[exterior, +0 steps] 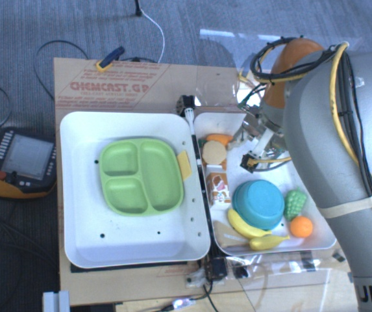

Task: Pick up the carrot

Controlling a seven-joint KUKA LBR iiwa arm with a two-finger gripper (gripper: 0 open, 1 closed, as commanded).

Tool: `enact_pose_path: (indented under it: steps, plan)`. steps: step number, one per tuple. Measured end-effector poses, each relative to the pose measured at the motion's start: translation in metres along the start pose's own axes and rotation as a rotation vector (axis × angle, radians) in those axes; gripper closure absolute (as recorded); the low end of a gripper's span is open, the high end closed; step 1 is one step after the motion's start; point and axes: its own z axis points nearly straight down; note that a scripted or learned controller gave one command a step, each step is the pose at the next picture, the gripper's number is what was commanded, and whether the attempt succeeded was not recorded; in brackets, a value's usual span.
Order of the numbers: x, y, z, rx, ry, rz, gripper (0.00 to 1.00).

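A handheld controller (18, 161) lies on the carpet at far left, clear of the cardboard-covered tabletop (108, 86). The left bin (82, 239) holds a green divided plate (140, 175) set near its middle, with a small yellow piece (184, 165) touching the plate's right edge. Bare white floor rings the plate, broadest along the bin's near side and down its left wall.

The two bins meet rim to rim. The right bin (312, 244) is crowded. The carrot (219, 138) lies in its far-left corner, close to the far wall and just beside the shared rim. A round tan bun (214, 153) touches the carrot's near side, and a small printed carton (218, 188) sits nearer still, along the left wall. A banana (250, 229) curves along the near side, its upper part tucked under a blue bowl (258, 201) at the bin's centre.

The gripper (256, 149) hangs low over the far half of the bin, just right of the carrot and bun and far of the bowl. Whether it is released or clenched cannot be told, and nothing shows in its grasp. A narrow strip of bare bin floor lies between the bun, the carton and the gripper.

A knobbly green fruit (295, 203) and an orange (300, 227) sit by the right wall, close beside the bowl. The grey arm (322, 122) overhangs the bin's right edge.
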Motion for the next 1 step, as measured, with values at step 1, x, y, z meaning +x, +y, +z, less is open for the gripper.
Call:
enact_pose_path:
  steps: [1]
  plan:
    - [-0.0090,-0.0279,0.0041,-0.033,0.049,0.202,0.00]
